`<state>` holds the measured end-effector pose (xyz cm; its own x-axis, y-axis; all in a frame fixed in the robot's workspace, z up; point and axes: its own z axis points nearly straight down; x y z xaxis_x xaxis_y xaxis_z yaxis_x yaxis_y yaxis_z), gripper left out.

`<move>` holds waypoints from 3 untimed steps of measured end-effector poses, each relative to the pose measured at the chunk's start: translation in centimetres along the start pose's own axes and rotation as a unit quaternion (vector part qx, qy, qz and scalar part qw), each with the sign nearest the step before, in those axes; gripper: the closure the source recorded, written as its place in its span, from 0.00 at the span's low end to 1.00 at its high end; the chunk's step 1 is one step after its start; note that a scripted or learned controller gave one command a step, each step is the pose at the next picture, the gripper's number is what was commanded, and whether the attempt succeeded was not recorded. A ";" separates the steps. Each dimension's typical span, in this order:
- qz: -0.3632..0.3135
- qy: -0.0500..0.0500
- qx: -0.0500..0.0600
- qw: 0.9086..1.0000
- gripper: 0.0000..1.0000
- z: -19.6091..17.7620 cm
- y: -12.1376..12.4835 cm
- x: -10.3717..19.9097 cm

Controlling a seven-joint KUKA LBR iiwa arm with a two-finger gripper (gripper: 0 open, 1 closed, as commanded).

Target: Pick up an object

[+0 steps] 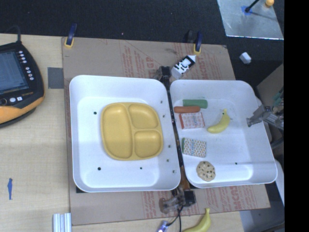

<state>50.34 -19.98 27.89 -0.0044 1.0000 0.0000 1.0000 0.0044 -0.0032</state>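
Reaching in at the right edge of the right bin (241, 88): one gripper (255, 118), low over the bare white floor, touching none of the objects. Cannot tell whether apart or together; too small and partly cut off at the picture's edge.

Counted in the right bin, six objects, all loose:
- one green block (194, 103) at the top left, lying flat;
- one orange-red stick (187, 109) just below it, parallel;
- one red-and-white packet (192, 120) just beneath the stick;
- one yellow banana (219, 123) beside the packet, nearest to the gripper but apart from it;
- one green patterned packet (194, 147) lower down, near the left wall;
- one round cookie (206, 170) near the front rim.

Counted in the left bin (79, 129): one yellow plate (131, 130) with three compartments, roughly centred.

Outside the bins: one second banana (200, 222) at the bottom edge of the cardboard sheet (145, 57); two blue-and-yellow clamps (71, 35) on the sheet's far edge; one black-and-white item (183, 65) behind the seam between the bins; one orange-rimmed control pendant (19, 83) at far left.
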 end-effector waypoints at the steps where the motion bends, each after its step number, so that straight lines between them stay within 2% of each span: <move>1: -0.001 -0.001 0.001 1.000 0.00 8.4 9.3 -0.9; 2: -0.001 0.000 0.002 1.000 0.00 17.9 9.7 2.1; 3: -0.001 0.000 0.001 1.000 0.00 18.7 8.2 3.6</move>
<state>58.50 -16.31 9.14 -0.0068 1.0000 -0.0005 1.0000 0.0068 -0.0061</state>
